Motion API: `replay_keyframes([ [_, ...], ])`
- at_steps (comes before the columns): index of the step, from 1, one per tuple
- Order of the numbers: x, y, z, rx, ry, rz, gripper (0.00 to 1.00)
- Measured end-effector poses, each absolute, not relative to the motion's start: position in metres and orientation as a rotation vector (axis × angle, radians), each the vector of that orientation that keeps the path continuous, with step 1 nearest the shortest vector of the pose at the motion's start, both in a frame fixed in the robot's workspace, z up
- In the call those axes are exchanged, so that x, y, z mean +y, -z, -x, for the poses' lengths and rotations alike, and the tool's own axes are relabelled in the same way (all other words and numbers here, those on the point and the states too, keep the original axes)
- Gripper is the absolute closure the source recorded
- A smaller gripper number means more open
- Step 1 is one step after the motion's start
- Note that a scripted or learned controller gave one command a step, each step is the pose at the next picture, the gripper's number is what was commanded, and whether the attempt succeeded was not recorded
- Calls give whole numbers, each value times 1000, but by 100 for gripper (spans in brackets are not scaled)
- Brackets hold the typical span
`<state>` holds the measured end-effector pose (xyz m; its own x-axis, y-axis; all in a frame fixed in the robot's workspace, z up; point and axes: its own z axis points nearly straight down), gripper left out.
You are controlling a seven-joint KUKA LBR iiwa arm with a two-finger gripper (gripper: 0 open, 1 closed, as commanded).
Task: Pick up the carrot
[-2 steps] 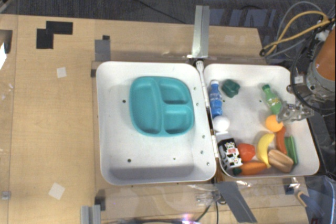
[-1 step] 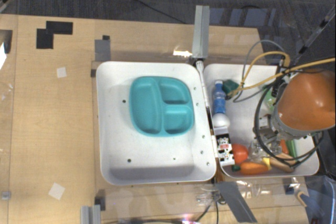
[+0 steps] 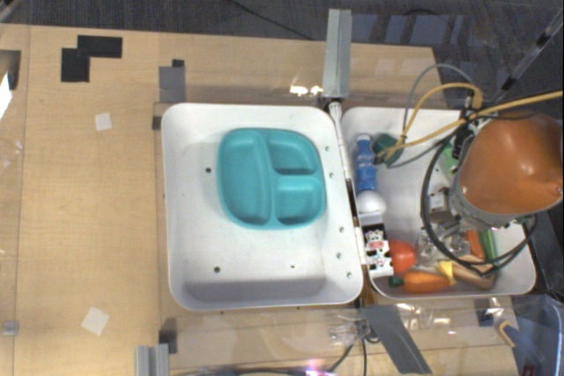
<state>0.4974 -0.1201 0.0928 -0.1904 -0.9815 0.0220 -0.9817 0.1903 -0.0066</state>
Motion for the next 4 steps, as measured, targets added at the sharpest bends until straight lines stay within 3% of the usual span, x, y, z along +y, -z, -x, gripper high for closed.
replay_keyframes([
  [1,-120,-95,-518,-2501,-46,-1877,100],
  [2,-177,-140,-489,-2345,-15,-2098,100],
  [3,-150,-146,-550,-2684,-6,-1651,100],
  [4,-207,-231,-533,-2414,-16,-2025,100],
])
